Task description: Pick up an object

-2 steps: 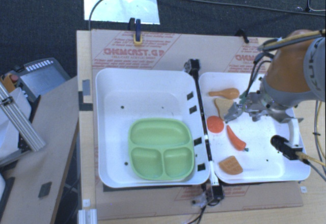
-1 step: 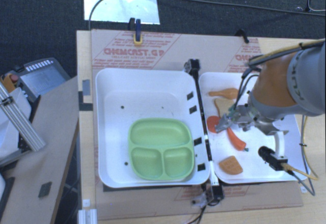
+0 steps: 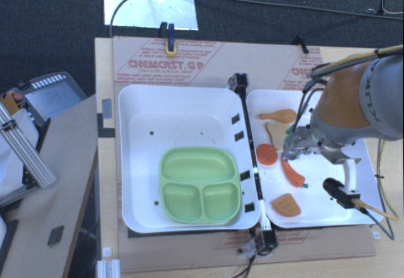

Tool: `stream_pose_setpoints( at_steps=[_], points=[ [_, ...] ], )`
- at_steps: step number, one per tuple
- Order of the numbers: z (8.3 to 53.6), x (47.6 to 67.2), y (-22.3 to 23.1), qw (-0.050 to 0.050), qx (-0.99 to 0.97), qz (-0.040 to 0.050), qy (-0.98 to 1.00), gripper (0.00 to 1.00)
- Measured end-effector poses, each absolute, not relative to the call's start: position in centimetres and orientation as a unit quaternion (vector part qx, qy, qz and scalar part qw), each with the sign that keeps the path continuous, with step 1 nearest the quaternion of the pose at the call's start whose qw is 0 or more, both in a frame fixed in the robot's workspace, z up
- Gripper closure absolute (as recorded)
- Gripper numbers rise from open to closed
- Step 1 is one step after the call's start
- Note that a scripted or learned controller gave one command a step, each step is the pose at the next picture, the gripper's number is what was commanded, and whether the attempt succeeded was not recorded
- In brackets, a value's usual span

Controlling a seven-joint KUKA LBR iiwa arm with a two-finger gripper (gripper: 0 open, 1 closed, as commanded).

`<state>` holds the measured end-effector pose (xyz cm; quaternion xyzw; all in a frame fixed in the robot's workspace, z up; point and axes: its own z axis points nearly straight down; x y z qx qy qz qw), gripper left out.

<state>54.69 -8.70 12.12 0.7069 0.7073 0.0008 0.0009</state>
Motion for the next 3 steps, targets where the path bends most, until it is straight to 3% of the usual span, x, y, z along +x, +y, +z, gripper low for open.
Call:
stream_pose_setpoints(
  at_steps=[3],
  points=[
    [28.3,55.3,-8.8,0.003,0.706,0.0024,0.709,1.0]
  ],
)
